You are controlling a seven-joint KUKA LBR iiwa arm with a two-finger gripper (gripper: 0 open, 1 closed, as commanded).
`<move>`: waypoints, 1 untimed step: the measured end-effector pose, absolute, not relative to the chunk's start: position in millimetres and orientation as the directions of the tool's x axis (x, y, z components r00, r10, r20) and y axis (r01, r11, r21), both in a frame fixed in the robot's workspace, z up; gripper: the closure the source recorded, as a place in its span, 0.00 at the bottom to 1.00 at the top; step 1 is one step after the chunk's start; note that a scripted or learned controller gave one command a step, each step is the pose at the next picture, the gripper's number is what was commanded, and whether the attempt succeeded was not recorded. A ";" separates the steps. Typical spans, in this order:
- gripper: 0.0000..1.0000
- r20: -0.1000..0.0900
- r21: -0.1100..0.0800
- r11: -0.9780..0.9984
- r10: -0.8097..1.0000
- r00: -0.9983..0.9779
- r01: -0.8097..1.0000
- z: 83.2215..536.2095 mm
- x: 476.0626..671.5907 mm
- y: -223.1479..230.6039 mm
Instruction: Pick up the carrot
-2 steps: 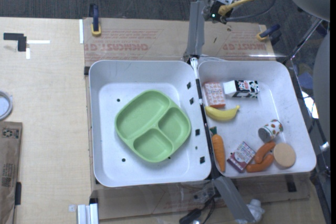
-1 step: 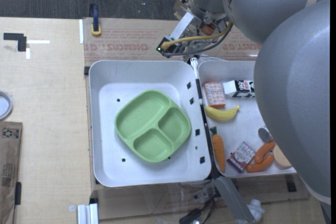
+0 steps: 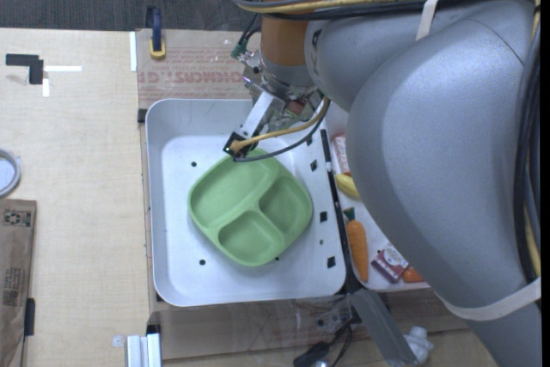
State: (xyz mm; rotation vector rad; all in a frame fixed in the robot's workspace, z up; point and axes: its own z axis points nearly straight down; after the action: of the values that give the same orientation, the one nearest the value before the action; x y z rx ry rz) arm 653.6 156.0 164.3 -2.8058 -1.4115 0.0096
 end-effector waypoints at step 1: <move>1.00 -0.003 -0.001 -0.817 0.577 0.817 0.577 268.1 652.7 127.1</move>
State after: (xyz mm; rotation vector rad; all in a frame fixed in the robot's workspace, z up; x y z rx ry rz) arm 652.7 127.1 268.1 -2.9945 -0.9510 0.0043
